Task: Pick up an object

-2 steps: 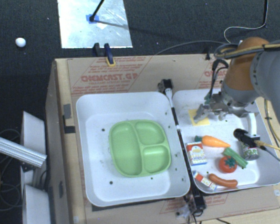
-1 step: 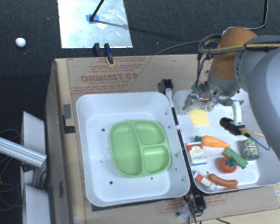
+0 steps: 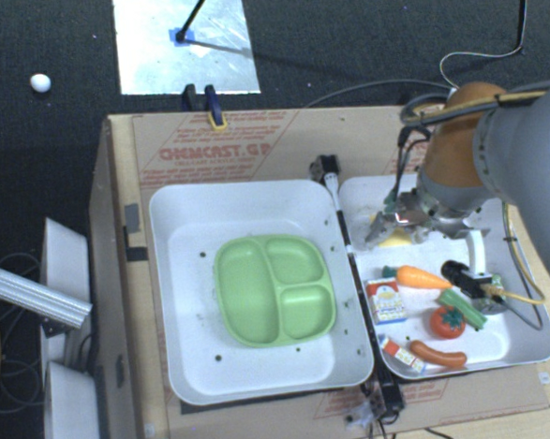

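We see a cardboard-topped surface (image 3: 214,148) on dark carpet, two glossy white bins, a pale green divided plate (image 3: 272,290), our pincer (image 3: 399,224) over small toys, its grip we cannot tell

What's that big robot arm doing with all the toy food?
The grey robot arm reaches into the right bin, its gripper low near the back, over something yellowish. Nothing shows as picked up yet. Toy food lies nearby: a carrot, a tomato, a sausage and a small carton. The left bin holds a green divided plate.
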`<state>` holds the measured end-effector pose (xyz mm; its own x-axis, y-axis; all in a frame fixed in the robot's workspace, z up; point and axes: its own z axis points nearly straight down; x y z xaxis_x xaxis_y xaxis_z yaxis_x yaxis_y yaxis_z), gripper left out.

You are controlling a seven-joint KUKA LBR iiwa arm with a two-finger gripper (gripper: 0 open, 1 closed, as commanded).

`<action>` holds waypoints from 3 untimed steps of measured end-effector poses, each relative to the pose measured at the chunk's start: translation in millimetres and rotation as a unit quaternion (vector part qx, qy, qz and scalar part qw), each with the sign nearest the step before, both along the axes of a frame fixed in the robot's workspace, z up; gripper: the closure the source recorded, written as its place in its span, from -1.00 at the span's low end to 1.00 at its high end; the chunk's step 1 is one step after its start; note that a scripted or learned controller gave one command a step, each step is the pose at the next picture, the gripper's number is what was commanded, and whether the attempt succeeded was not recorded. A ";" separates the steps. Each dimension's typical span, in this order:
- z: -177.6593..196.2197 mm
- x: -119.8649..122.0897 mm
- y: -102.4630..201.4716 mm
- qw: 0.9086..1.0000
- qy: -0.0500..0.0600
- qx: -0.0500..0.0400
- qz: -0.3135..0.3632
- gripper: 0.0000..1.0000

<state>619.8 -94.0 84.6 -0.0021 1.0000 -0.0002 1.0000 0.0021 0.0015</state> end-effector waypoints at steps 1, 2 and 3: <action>11.0 1.0 0.0 1.000 -0.001 0.000 0.001 1.00; 11.0 1.0 0.0 1.000 -0.001 0.000 0.001 -1.00; 21.8 1.9 0.1 1.000 -0.003 0.000 0.001 1.00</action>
